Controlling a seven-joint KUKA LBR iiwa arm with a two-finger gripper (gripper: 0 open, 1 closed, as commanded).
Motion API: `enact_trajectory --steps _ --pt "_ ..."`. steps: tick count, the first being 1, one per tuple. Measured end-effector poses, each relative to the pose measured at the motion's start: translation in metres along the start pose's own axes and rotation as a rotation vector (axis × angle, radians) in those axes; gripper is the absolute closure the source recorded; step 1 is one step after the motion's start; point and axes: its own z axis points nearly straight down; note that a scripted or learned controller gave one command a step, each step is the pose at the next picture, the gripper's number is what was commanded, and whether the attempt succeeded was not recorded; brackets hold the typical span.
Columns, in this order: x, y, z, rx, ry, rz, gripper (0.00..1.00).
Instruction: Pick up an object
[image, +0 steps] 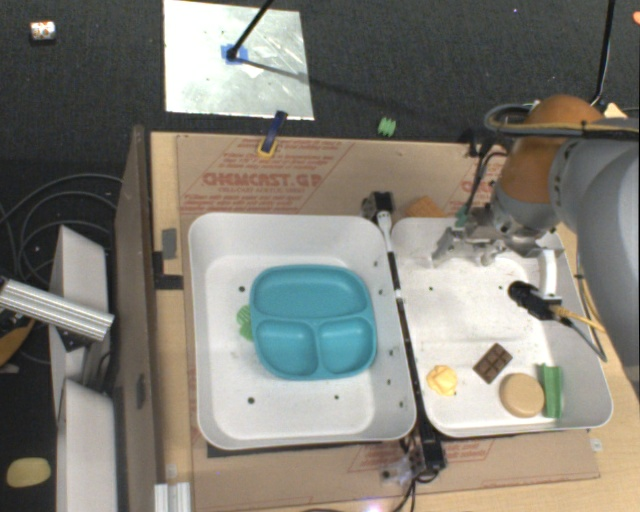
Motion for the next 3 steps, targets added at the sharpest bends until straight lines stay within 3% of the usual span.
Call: enact_trajectory --steps 1,2,3 --pt "-0.068 -0.066 0.001 0.007 0.000 0.006 0.00" --pt "-0.037 -0.114 -0.138 -0.003 0.000 -0.004 0.00" --pt "0.036 -0.091 -0.051 0.008 0.004 -0.010 0.00"
